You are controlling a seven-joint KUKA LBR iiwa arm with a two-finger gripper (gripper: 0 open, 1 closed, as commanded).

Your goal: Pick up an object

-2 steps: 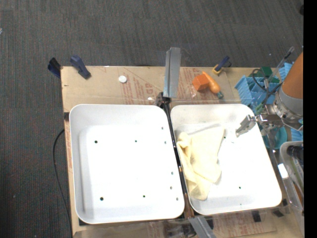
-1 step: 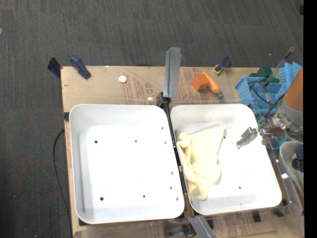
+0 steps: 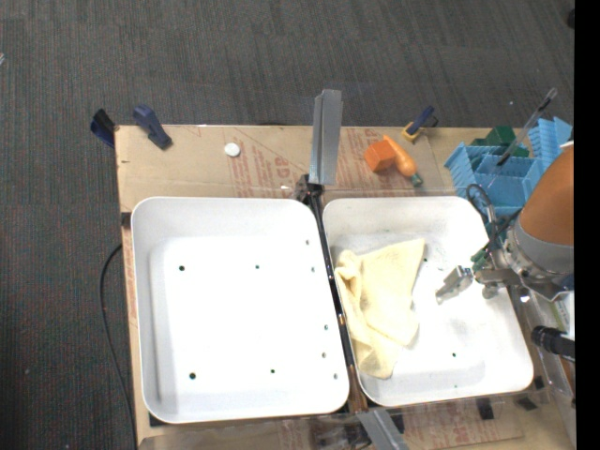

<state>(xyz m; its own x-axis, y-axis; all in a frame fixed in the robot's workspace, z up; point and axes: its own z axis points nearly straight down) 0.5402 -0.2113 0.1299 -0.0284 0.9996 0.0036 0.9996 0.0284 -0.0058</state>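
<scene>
A pale yellow cloth (image 3: 382, 300) lies crumpled in the left half of the right bin (image 3: 469, 368), reaching from mid-bin down toward its front left corner. My gripper (image 3: 454, 285) hangs over the right part of the same bin, just right of the cloth and apart from it. Its metal fingers (image 3: 448, 290) point left toward the cloth with nothing between them. The grey arm with its orange band (image 3: 553, 200) comes in from the right edge.
The left bin (image 3: 150, 251) sits beside the right one, with a metal divider post (image 3: 326, 139) standing between them at the back. Behind the bins lie an orange clamp (image 3: 389, 156), blue clips (image 3: 150, 125) and a blue rack (image 3: 502, 167).
</scene>
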